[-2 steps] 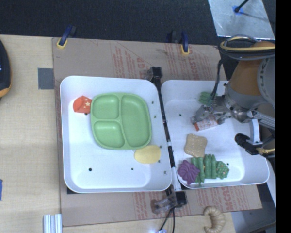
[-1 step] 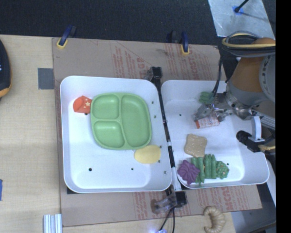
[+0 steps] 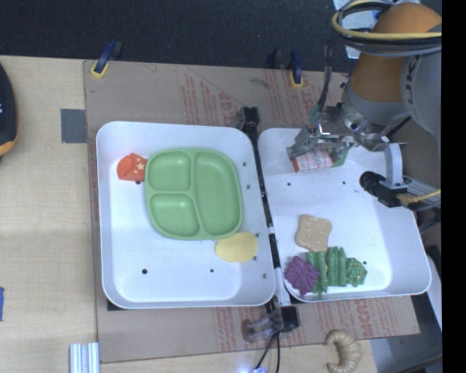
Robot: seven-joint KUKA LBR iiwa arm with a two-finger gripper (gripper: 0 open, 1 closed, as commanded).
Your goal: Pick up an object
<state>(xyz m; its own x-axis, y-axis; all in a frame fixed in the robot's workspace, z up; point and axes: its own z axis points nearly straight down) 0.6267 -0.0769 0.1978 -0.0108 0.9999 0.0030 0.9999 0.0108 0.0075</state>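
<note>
Camera view is showing the gripper sitting low over the right bin's far left corner, directly above a small red-and-white packet. Whether the packet is lying between the fingers cannot be told; the gripper's opening is obscured.

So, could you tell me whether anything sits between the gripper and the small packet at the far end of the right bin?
Nothing visible does. The gripper is right over the packet in the right bin. The bread slice and green vegetables lie apart, nearer the camera.
</note>
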